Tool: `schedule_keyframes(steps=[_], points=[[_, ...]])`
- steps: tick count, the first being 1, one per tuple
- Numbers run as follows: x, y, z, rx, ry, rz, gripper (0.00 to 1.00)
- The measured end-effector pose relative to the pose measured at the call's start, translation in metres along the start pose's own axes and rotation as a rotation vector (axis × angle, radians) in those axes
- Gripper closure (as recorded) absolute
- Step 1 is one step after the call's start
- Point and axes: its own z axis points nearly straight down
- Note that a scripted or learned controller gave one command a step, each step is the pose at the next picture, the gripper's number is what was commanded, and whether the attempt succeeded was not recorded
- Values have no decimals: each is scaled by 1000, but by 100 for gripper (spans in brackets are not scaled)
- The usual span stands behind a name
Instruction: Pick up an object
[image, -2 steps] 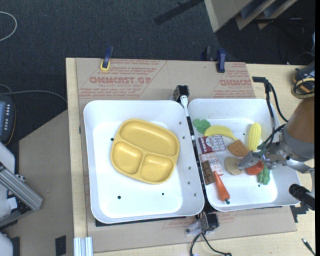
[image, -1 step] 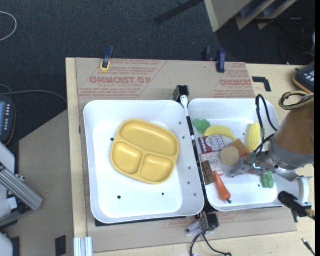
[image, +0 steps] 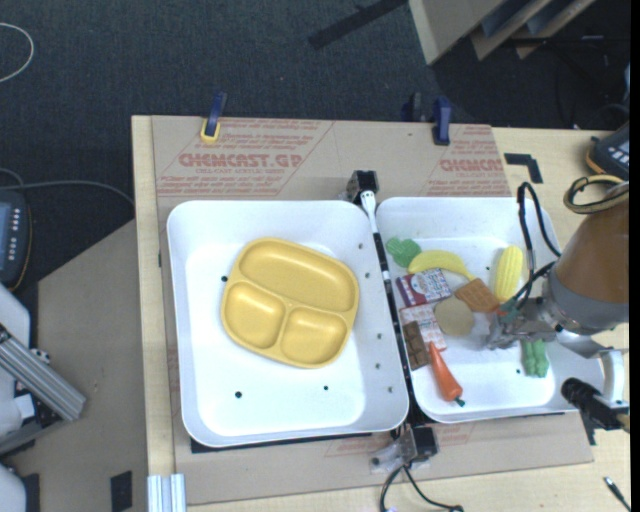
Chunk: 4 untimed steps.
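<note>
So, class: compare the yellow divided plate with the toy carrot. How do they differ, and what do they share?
The yellow divided plate is broad, rounded and yellow; the carrot is slim, pointed and orange. The plate lies alone in the left bin; the carrot lies among other toy foods in the right bin. The plate has three compartments; the carrot is one solid shape. Both lie flat, apart from the gripper.

Two shallow white bins are counted: a left bin (image: 190, 300) and a right bin (image: 470, 400). One yellow three-compartment plate (image: 290, 301) is counted in the left bin. In the right bin are counted one banana (image: 441, 262), one corn cob (image: 508, 270), one carrot (image: 444, 373), two green items (image: 403, 250) (image: 537, 358) and one printed packet (image: 424, 288). Two clamps (image: 212, 119) (image: 441, 118) are counted at the bench's far edge.
</note>
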Motion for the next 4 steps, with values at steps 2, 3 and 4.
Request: schedule_keyframes(steps=[2,3,4], points=[[-4,-1,-107,-5,-3,-3,100],[-5,0,-125,-4,-2,-3,100],[40,40,-117,-4,-1,-8,100]])
